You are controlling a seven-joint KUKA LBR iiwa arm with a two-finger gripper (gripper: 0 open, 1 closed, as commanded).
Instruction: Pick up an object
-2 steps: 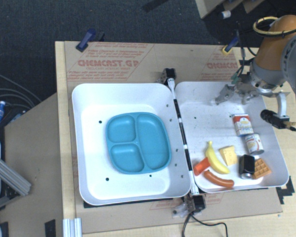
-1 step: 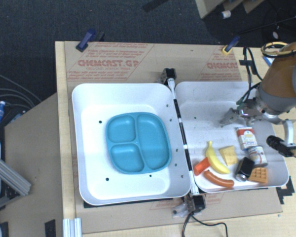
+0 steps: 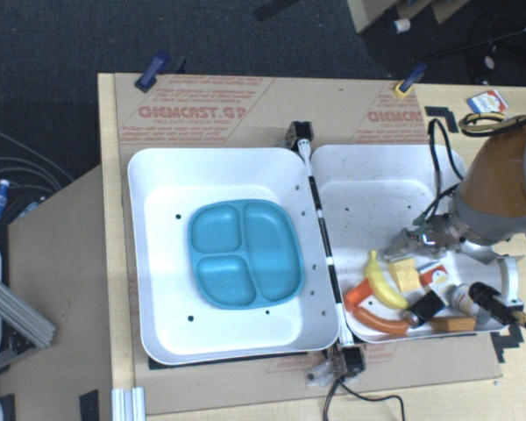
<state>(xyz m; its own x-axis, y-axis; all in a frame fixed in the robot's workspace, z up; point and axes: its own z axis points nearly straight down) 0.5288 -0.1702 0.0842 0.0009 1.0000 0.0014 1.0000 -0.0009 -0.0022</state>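
- Gripper point(image 3: 412, 244) sat low inside the right bin point(image 3: 368, 169), approx. halfway along its right side. The arm point(image 3: 500, 182) reached in over that bin's right rim.
- Couldn't tell from the camera view whether the gripper was released or clenched. I saw nothing in its grasp.
- Candidate objs were all crowded along the right bin's bottom edge, as the camera view showed it:
  - banana point(image 3: 381, 283), lying at a slant;
  - pale yellow block point(image 3: 406, 277), just beside the banana on its right;
  - orange-red piece point(image 3: 377, 320), curving under the banana toward the bottom-left corner;
  - small red-and-white piece point(image 3: 434, 277), just right of the block.
- Gripper was nearest the pale yellow block and the banana's upper end. It was just beside them, but I couldn't say if it was touching.
- Blue divided plate point(image 3: 245, 253) lay mid left bin point(image 3: 158, 169), well apart from the gripper, so it didn't look like the target.
- Progress, my read: the approach was more or less done and the pick itself wasn't. Every obj appeared to rest on the bin floor, none raised.
- Left to do: get a firm hold on one item, prob. the block or banana, then lift it clear of the pile.
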